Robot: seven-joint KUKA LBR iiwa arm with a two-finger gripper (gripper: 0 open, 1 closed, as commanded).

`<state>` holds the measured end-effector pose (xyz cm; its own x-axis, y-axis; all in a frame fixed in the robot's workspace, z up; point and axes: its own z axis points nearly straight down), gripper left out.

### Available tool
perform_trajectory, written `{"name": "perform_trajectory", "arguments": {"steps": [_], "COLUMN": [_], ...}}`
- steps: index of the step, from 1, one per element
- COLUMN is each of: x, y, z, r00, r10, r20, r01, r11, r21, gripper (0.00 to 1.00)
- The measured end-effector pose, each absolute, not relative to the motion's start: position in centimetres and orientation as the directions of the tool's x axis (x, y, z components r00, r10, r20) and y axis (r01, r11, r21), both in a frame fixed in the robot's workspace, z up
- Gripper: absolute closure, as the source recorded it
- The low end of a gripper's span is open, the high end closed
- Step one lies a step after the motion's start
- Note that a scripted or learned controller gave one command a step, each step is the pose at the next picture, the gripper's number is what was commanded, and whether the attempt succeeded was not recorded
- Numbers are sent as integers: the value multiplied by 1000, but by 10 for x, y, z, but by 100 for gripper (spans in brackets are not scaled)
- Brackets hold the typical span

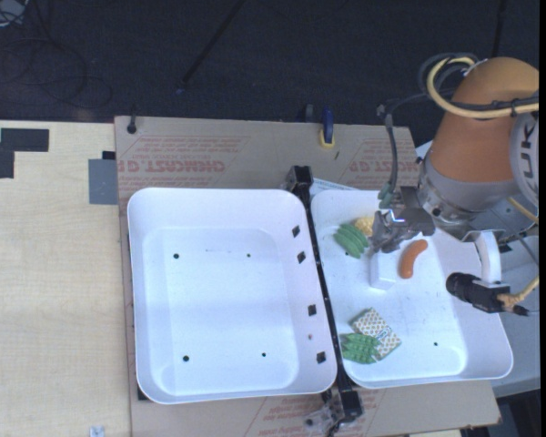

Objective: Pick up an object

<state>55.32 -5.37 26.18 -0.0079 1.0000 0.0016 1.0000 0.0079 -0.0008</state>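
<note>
Object candidates, right bin: several small items are lying loose, none lifted.

Item 1, gripper (388, 235): hanging low over the far part of the right bin (491, 358), reaching in from the right below the arm's orange band (478, 139). Whether the claw is spread or pressed together cannot be told; the tip is dark and small against the white floor, and nothing is showing as pinched.

Item 2, white block (381, 271): lying just near of the claw tip, pale and hard to separate from the bin floor.

Item 3, orange sausage-shaped piece (412, 258): lying just right of the white block, tilted, close beside the claw.

Item 4, green ridged piece (350, 238): lying just left of the claw, with a small yellow piece (365, 225) touching or nearly touching its far-right end.

Item 5, patterned packet (376, 329): resting in the near part of the bin, overlapping a second green piece (358, 347); well apart from the claw.

Item 6, left bin (141, 244): sitting beside the right one.

Handling note, as judgement: the step in hand is looking like the descent onto a target. Centring over one item alone, probably the orange piece or the block, and staying off the neighbours should be giving a clean pinch.
</note>
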Motion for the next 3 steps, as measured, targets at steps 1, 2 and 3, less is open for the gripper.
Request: {"name": "perform_trajectory", "arguments": {"steps": [1,2,3], "x": [570,509,474], "y": [0,-86,-51], "z": [334,296,315], "r00": [-6,8,-3], "r10": [1000,1000,1000], "r20": [1,-1,2], "r01": [1000,1000,1000], "r11": [6,-8,3], "r21": [4,-9,-4], "gripper": [100,100,100]}}
